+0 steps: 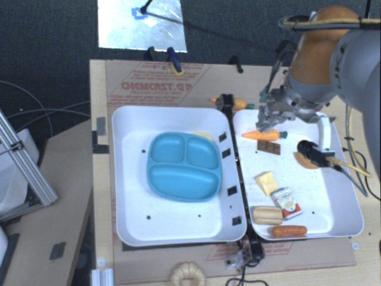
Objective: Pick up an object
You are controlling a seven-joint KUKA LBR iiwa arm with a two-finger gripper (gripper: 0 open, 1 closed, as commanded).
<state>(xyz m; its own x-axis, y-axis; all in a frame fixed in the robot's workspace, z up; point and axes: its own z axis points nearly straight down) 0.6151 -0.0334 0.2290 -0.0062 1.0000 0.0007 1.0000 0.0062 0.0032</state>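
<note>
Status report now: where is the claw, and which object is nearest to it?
Claw low over right bin, far end. Carrot just beneath it, not visibly gripped. Brown block close beside carrot.

The gripper (pixel 266 123) hangs above the carrot (pixel 262 135) in the right bin (pixel 339 183); a blue tray (pixel 181 165) fills the left bin (pixel 134 177).

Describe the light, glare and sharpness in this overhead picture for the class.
Camera view: even, soft light; the white bins look bright but keep detail; the foil sheet at top glares; the blue tray casts little shadow; the gripper above the carrot looks slightly soft, its fingers hard to make out.
</note>
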